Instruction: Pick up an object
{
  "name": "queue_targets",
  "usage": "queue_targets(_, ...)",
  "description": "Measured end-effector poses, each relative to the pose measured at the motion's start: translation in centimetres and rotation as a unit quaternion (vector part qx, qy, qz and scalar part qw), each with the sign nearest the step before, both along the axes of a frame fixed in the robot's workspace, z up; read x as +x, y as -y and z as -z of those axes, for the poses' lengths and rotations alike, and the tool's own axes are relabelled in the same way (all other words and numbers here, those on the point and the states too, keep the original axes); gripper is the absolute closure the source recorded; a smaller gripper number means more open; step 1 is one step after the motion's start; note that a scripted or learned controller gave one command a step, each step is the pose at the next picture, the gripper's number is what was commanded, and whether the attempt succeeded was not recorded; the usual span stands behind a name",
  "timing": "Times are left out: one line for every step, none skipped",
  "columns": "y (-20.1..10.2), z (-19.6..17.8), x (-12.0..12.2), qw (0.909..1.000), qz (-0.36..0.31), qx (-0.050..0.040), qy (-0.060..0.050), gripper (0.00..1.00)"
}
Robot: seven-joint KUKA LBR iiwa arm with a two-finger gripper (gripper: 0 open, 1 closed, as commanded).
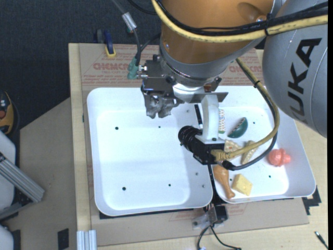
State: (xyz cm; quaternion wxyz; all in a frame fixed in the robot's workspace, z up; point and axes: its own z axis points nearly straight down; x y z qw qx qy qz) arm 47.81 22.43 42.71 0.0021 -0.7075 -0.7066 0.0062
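Camera view: gripper [157, 108] above left bin [104, 139] back edge (finger state: cannot tell). Candidate objects in right bin [296, 184]: pink piece [279, 157], yellow block [242, 184], teal piece [239, 127], all rightward of gripper.

- Pink lump [279, 157]: right bin, near its right wall.
- Teal curved piece [239, 127]: upper middle.
- Yellow wedge [242, 184]: front edge.
- Tan long piece [222, 179]: just beside the wedge, along the left wall.
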Motion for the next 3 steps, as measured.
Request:
queue_targets(0.0,-11.5,1.3,0.9999,-0.001,0.006,0.013,1.0)
queue_targets(0.0,0.3,-0.1,1.0,0.0,-0.0001,-0.001,1.0)
queue_targets(0.0,-11.5,0.1,0.9999,-0.001,0.0064,0.013,1.0)
